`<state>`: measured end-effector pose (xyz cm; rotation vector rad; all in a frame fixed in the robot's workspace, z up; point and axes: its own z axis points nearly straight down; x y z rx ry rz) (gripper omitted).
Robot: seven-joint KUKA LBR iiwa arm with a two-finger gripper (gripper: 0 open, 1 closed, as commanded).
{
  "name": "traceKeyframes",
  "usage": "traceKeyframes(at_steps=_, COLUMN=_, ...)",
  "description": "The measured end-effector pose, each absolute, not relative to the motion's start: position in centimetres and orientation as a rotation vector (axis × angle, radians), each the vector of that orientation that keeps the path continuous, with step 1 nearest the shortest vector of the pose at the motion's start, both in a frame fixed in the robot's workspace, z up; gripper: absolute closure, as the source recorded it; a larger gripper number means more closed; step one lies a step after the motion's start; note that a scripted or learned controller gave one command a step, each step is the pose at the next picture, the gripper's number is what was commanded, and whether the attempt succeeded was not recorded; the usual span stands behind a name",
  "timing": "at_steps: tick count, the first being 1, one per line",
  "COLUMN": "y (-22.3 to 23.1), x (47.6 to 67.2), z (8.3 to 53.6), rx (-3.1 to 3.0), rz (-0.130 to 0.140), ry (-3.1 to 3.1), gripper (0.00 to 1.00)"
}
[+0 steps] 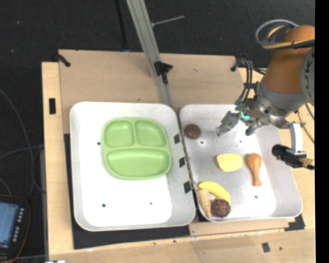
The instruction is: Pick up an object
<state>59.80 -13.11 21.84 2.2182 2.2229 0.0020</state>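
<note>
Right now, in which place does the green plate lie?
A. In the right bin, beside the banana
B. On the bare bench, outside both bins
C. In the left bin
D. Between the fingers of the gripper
C: the green plate lies flat inside the left bin, while the banana and the gripper are at the right bin.

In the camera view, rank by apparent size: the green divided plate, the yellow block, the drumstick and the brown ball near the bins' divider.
1. Green divided plate, by far the largest.
2. Yellow block and drumstick: too close to rank; the block is wider, the drumstick longer and thinner.
3. Brown ball, the smallest.
</note>
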Motion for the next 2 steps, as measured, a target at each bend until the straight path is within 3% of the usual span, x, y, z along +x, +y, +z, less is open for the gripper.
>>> traceKeyframes(at_steps=2, y=-13.1, x=59.7, z=10.3, rx=2.224, rz=-0.006, ry=2.222, gripper=0.0)
